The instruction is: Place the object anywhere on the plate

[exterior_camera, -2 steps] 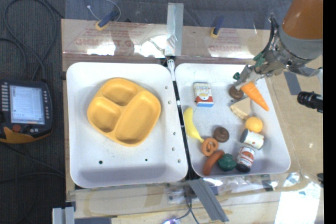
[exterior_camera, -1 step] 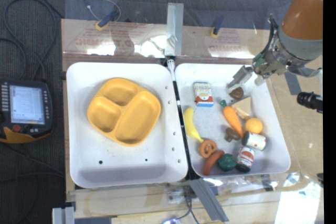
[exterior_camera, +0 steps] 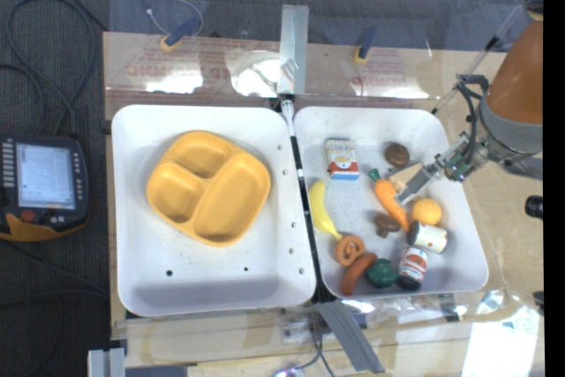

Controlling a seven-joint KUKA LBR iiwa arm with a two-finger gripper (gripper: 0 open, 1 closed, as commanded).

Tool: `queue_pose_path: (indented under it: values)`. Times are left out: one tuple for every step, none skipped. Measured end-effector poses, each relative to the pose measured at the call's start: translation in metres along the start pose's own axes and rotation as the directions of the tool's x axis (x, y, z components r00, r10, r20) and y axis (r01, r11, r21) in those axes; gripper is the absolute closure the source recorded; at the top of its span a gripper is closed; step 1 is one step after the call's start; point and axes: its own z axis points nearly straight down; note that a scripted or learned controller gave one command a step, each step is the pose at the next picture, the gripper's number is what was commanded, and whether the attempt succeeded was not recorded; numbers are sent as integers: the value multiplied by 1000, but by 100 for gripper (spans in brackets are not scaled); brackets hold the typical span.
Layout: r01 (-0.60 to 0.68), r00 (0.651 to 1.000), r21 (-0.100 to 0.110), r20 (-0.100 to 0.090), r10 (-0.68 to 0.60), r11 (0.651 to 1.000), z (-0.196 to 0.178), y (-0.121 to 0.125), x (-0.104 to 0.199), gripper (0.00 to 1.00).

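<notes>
Item: small orange toy carrot with green top (exterior_camera: 387, 194), moulded plastic, lying at a slant mid right-hand white bin (exterior_camera: 459, 274). Judged light, rigid, slick; best pinched across its thicker upper body (the tapered tip would likely slip). Gripper (exterior_camera: 399, 193), slim metal two-finger type, reaching in from the right with its tips at the carrot; whether the jaws are spread or closed cannot be told. Neighbours: round orange fruit (exterior_camera: 426, 212) just beside, brown lump (exterior_camera: 386, 225) below. Destination: yellow three-compartment plate (exterior_camera: 208, 185), left bin (exterior_camera: 141, 278), well apart.

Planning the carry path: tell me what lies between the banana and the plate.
In the camera view, bare bin floor and the two bins' adjoining rims separate the banana from the plate.
</notes>
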Motion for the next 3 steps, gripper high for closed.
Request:
queue_pose_path:
  values:
    - [257,966,-1,-1,-257,966,71,-38,7,0]
    - [488,873,-3,2,-488,873,71,-32,21,0]
    - [658,753,-2,1,-658,753,92,-26,33,0]
